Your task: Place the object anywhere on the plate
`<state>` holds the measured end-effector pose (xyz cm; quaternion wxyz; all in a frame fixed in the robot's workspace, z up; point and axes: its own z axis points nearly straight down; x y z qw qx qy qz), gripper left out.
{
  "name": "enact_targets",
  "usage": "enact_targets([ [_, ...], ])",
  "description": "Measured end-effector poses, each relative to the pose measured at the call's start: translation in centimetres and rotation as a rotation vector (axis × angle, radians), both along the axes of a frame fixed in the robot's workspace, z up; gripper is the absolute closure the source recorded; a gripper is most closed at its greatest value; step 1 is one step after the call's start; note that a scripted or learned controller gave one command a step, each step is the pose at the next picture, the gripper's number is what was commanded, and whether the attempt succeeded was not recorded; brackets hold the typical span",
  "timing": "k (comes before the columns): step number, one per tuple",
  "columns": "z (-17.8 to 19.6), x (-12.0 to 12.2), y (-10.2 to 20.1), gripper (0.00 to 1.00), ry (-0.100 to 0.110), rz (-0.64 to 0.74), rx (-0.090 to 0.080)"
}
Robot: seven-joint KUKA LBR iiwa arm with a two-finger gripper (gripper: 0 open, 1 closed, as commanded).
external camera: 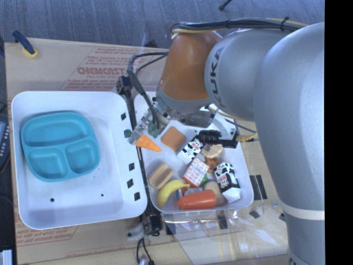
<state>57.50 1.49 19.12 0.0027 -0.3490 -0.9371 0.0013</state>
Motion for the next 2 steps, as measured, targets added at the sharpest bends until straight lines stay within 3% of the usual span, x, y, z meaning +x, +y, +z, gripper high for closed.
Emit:
enact_targets([
  [1, 0.0, 0.0, 0.0, 0.0, 0.0, 0.0, 0.0],
  [2, 0.0, -5.2, 2.9, 0.0, -0.003, 0.158, 0.001],
])
